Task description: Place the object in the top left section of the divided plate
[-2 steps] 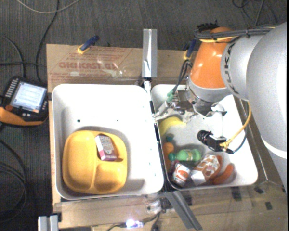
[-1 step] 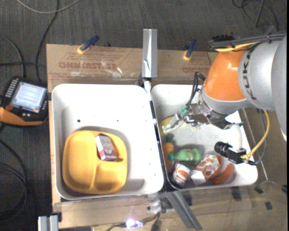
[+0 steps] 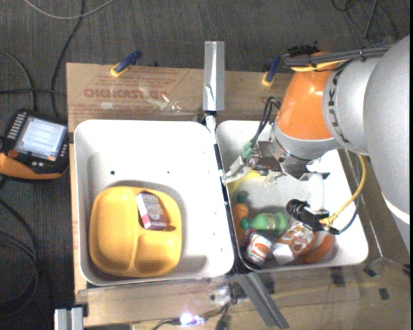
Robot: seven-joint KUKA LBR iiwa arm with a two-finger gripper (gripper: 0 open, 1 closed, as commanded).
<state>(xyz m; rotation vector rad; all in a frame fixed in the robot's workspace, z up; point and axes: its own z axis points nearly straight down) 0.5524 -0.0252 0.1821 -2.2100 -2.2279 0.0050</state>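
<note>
A yellow divided plate (image 3: 134, 232) sits in the left bin (image 3: 82, 157), with a small red-and-white carton (image 3: 151, 210) lying in its top right section, beside the target. The hand (image 3: 261, 162) hovers over the right bin (image 3: 351, 205); I cannot tell its state. A good placement likely means lowering straight over the top left section before releasing.

plate (image 3: 134, 236) in left bin (image 3: 82, 143) | carton (image 3: 151, 210) on plate

Smooth yellow plastic divided plate (image 3: 134, 236) (faintly glossy) in a matt white plastic bin (image 3: 96, 143).
</note>
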